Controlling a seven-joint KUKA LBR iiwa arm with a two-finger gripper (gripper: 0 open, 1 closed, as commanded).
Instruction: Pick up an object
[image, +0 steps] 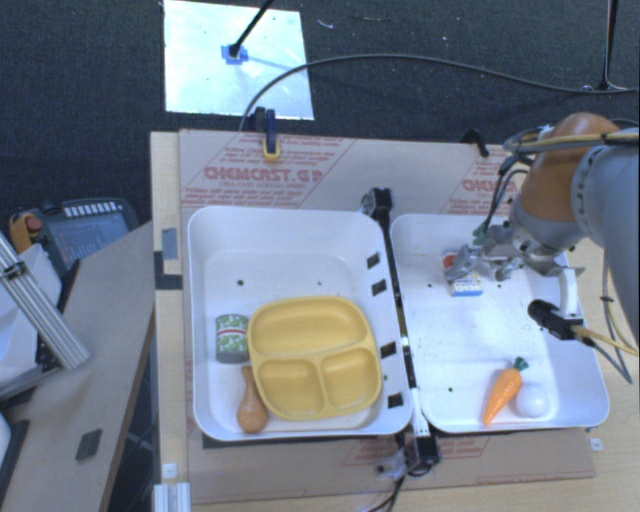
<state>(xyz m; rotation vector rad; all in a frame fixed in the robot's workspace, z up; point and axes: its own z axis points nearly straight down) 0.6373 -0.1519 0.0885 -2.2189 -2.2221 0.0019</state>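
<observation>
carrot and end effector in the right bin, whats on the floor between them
In the camera view, bare white bin floor lies between the end effector and the carrot. The white ball sits beside the carrot, off that line.

The pincer (468, 268) hangs low in the right bin (430, 330), well apart from the carrot (501, 395) and white ball (532, 401).

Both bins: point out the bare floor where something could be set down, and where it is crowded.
Left bin: free upper half, behind the yellow tray; its front is crowded by tray, can and wooden piece. Right bin: free middle, between the gripper and the carrot with white ball.
</observation>
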